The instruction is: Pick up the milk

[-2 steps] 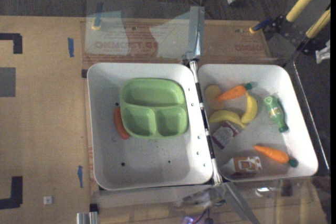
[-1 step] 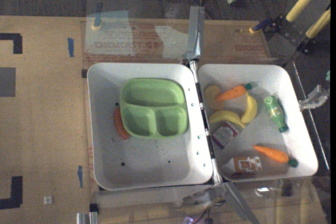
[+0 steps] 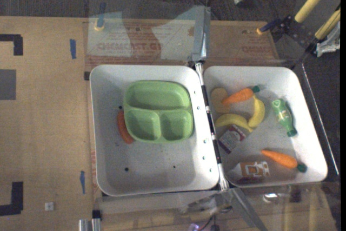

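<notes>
The milk (image 3: pixel 254 170) is a small white and orange carton. It lies on its side near the front wall of the right bin (image 3: pixel 316 143). An orange carrot (image 3: pixel 281 159) lies just to its right, and a dark red carton (image 3: pixel 231 138) lies just behind it to the left. Nothing rests on top of the milk.
The right bin also holds two bananas (image 3: pixel 258 112), a second carrot (image 3: pixel 238 96), a tan round piece (image 3: pixel 218 96) and a green bottle (image 3: pixel 284 117). In the left bin (image 3: pixel 102 132) a green divided plate (image 3: pixel 158 111) covers part of an orange item (image 3: pixel 124 128).
</notes>
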You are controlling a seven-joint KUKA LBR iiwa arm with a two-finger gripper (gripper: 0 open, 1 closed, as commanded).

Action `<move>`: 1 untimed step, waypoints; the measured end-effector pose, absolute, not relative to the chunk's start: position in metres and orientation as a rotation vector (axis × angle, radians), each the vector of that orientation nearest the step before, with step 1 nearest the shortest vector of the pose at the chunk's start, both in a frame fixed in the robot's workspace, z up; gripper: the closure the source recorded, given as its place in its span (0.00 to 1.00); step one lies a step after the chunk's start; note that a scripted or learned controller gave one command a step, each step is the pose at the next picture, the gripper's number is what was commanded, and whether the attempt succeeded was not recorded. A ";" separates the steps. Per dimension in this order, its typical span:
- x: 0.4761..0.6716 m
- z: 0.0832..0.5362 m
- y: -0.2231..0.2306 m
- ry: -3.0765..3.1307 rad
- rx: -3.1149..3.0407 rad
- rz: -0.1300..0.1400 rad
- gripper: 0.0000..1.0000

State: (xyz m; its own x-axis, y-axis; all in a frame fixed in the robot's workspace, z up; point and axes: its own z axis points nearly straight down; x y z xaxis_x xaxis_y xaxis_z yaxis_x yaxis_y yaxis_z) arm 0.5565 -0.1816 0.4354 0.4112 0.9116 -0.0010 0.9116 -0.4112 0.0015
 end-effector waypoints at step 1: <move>0.501 0.385 -0.204 1.605 2.701 -0.002 0.00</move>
